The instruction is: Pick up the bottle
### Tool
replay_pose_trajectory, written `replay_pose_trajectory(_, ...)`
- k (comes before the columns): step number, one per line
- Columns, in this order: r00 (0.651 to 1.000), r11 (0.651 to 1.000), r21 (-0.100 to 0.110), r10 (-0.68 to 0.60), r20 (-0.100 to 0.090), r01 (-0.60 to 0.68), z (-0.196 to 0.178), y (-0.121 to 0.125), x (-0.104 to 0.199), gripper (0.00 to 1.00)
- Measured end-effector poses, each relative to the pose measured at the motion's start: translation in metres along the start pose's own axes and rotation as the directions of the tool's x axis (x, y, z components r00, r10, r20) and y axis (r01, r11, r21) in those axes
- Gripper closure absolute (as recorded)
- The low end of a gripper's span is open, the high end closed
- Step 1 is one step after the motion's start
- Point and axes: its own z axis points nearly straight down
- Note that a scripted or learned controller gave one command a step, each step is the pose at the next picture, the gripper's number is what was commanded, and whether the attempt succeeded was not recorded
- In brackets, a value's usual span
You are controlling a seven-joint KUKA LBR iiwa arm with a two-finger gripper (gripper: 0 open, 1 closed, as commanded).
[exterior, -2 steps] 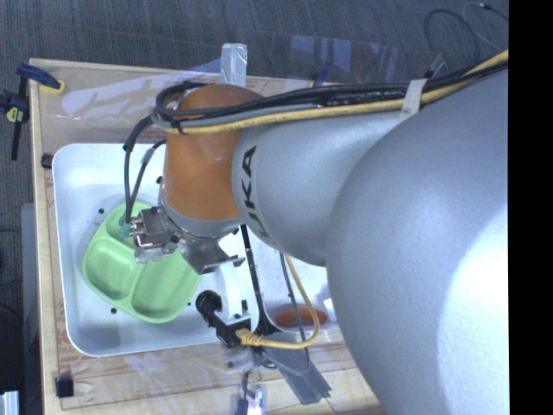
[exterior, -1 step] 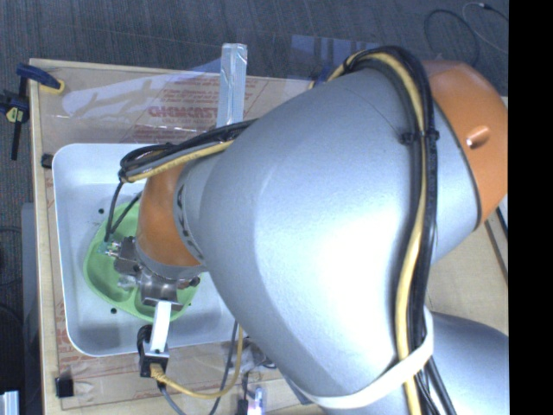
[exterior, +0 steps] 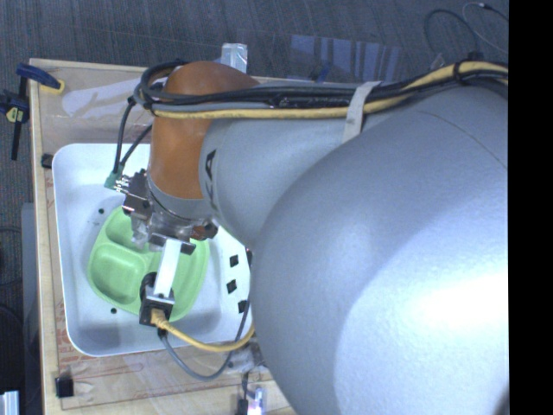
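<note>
Note for you: the tool [exterior: 152,234] sat low in the left bin [exterior: 67,180], directly over a pale green item [exterior: 115,271] of smooth moulded plastic, with rounded corners and a dished face. Most of its visible body spread toward 8 o'clock from the tool. You would judge this the bottle, though its shape did not confirm that and gave no clear long axis. The orange-banded wrist [exterior: 180,158] covered the tool, so you could not tell whether it was apart or together.

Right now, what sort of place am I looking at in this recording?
Probably a robotics lab: a big cabled grey arm, a white bin on a wooden bench, and a blue clamp at the bench's edge.
</note>
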Motion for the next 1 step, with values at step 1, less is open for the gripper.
replay_pose_trajectory(1, 0.95, 0.95, 0.003, 0.312, 0.003, -0.312, 0.0578, -0.0001, -0.051, 1.0)
